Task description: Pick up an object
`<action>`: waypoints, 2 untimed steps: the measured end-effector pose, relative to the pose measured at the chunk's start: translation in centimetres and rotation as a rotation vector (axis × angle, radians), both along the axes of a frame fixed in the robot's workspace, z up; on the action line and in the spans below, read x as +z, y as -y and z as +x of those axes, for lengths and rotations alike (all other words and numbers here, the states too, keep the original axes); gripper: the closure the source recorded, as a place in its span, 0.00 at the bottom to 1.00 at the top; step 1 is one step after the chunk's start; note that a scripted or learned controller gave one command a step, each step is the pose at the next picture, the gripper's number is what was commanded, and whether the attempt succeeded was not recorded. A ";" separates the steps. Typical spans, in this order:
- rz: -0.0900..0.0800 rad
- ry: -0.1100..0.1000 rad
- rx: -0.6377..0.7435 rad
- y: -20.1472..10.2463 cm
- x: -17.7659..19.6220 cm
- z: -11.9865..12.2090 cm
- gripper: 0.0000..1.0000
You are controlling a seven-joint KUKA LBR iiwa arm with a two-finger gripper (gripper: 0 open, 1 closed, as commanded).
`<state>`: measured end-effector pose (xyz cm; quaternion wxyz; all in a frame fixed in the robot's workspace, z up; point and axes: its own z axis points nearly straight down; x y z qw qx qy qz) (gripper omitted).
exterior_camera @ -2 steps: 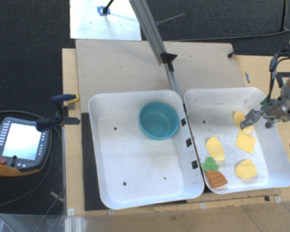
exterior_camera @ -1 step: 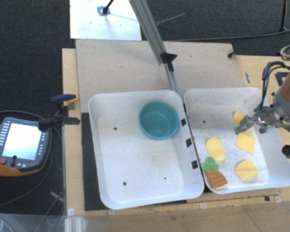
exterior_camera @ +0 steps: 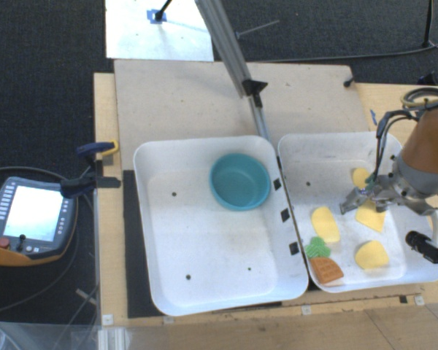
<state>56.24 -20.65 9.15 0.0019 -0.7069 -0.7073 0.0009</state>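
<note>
1. Nearest the camera, at the front edge of the table [exterior_camera: 204, 86], an orange waffle-textured piece [exterior_camera: 326, 270] lies in the front corner of the right bin [exterior_camera: 328, 148], touching a small green leafy item [exterior_camera: 317, 248] just behind it.
2. Beside them toward the right, a rounded yellow piece [exterior_camera: 371, 254] rests near the bin's front wall, apart from the orange piece.
3. Further back, an oval yellow piece [exterior_camera: 325, 224] lies near the divide between the two bins, just behind the green item.
4. At mid-bin on the right, the gripper [exterior_camera: 366, 197] is lowered over a yellow wedge [exterior_camera: 371, 218]; whether its fingers are spread or closed cannot be told at this angle, and nothing is seen held between them.
5. Just behind the gripper, a small yellow piece [exterior_camera: 360, 176] sits partly hidden by it.
6. Above the bin's right side, the arm [exterior_camera: 425, 155] shows its orange band, with cables looping behind it.
7. Across the divide, the left bin [exterior_camera: 204, 268] holds a teal bowl [exterior_camera: 239, 181], upright, near its back wall.
8. Off the table's left side, a control pendant [exterior_camera: 29, 217] with a lit screen rests on dark carpet, a blue-and-yellow clamp [exterior_camera: 96, 150] gripping the table edge nearby.
9. Farthest back, a slanted metal post [exterior_camera: 230, 46] rises past the bins.
</note>
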 end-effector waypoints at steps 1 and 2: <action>-0.002 0.006 0.000 0.1 1.4 0.2 1.00; -0.003 0.008 0.000 0.2 5.6 0.5 1.00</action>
